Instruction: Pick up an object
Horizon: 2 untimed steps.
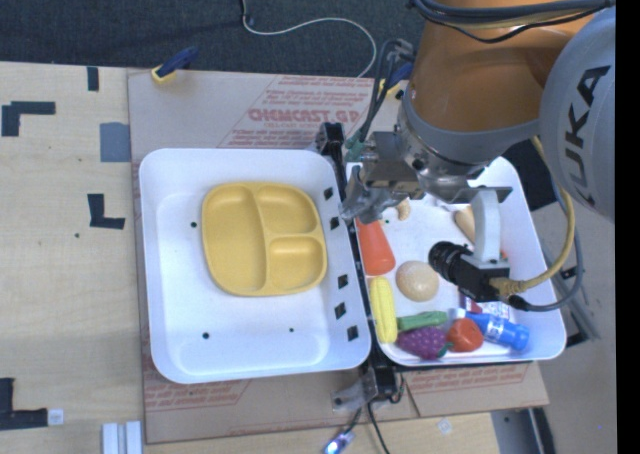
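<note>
Okay, well left of the gripper [372,204] sits a yellow divided plate [264,239] in the left bin [170,342], nothing else around it. The gripper itself hangs over the near-left corner of the right bin [530,204], right at the divider between the bins. Whether it's released or clenched I cannot tell; the wrist blocks it, and nothing is visibly held.

Just below the gripper, nearly touching, lies a toy carrot [376,248]: likeliest pick target. Further below that, a corn cob [382,308] along the bin wall. Below and right: an egg-like piece [417,280], green pepper [424,321], purple grapes [424,343], a red tomato [465,335] and a blue-labelled bottle [503,330], bunched together.

Carrot looks like hollow plastic: light, stiff, smooth, probably slippery. Tapered, so I'd grab across the thick orange middle, not the tip. It's close to the wall, so finger clearance on that side is tight and could cause a miss.
</note>
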### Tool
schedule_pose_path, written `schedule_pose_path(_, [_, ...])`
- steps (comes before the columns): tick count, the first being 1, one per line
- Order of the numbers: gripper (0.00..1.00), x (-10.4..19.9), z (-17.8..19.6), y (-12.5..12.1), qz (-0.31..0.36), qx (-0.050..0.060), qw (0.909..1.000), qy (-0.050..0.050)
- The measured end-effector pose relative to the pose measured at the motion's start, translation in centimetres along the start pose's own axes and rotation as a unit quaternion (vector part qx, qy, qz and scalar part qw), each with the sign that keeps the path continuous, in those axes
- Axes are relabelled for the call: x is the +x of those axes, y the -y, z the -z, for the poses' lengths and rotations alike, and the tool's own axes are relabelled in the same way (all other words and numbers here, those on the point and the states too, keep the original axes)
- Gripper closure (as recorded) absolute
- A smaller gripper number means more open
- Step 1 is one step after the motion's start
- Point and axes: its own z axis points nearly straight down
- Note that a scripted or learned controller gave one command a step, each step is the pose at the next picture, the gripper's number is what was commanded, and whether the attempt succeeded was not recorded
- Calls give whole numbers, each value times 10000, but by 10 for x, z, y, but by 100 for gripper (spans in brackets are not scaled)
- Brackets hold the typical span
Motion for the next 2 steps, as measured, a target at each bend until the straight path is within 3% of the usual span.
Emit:
schedule_pose_path(1, [100, 18, 14, 0, -6, 5, 10000, 4])
schedule_pose_path(2, [100, -4, 139, -1, -12, -62, 10000, -12])
